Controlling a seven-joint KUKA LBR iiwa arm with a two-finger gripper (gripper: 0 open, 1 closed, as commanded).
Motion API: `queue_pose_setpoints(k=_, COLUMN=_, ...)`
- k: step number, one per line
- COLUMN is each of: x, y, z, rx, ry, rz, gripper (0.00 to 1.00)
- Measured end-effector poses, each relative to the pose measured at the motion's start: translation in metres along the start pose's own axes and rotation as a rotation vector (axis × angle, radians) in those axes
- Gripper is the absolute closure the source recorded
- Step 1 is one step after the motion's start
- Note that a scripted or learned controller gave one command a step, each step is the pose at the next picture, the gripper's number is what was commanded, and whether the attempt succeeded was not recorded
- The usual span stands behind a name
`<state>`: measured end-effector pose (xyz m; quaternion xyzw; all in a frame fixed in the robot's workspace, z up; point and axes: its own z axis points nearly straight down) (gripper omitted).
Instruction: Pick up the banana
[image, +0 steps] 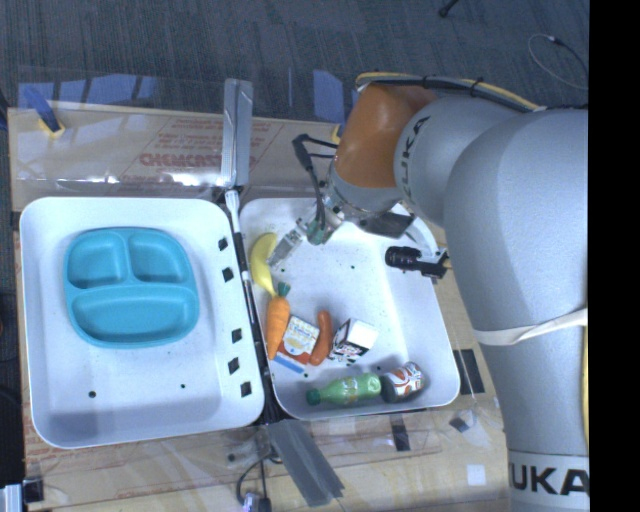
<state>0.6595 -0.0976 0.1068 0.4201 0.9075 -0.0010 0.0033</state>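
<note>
Tool (285, 247) low in right bin (425, 310) at 10 o'clock, finger state unclear, just beside banana (262, 262) lying against left wall above carrot (276, 322); nothing lifted yet, grasp and raise left.

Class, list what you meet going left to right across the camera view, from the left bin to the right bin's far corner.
Blue divided plate → banana → carrot → sausage → small carton → can.
</note>
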Motion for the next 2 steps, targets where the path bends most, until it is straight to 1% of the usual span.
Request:
queue_pose_setpoints(k=1, x=0.0061, y=-0.0079, z=0.0081, rx=-0.004, ry=-0.005, rz=-0.136, gripper=0.0)
queue_pose_setpoints(k=2, x=0.0069, y=-0.0069, z=-0.0016, rx=-0.004, ry=-0.004, rz=-0.141, gripper=1.0)
